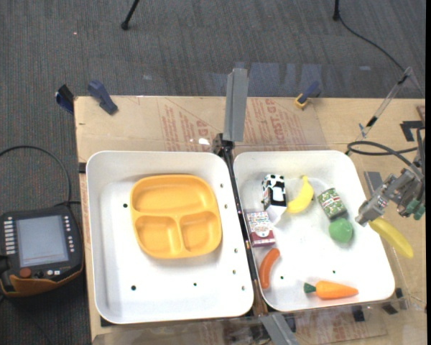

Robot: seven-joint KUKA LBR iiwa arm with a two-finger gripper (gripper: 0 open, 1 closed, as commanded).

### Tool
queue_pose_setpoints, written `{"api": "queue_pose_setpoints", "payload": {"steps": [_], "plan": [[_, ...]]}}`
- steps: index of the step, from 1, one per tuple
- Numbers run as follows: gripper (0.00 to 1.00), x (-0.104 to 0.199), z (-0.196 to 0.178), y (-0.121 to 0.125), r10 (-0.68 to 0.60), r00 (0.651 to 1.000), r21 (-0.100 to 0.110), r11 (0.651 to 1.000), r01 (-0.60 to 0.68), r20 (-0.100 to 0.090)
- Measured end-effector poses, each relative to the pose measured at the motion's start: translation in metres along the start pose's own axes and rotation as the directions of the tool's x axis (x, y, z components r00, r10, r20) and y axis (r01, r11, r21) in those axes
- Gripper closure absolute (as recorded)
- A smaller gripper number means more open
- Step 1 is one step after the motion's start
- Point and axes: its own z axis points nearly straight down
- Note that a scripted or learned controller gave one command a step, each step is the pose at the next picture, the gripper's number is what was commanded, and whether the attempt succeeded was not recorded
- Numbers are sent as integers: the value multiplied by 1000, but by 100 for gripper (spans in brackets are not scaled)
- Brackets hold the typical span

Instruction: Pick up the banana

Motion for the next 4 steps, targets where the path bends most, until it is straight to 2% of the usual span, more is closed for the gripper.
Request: {"api": "queue_pose_setpoints", "payload": {"steps": [1,2,3,4], "plan": [[100,27,59,31,62,998,2,998,-62,-2],[100,84,119,83,72,997,3,997,-72,-3],[100,84,115,188,142,990,3,990,-142,-1],[0,84,115,188,142,990,3,990,-142,-1]]}}
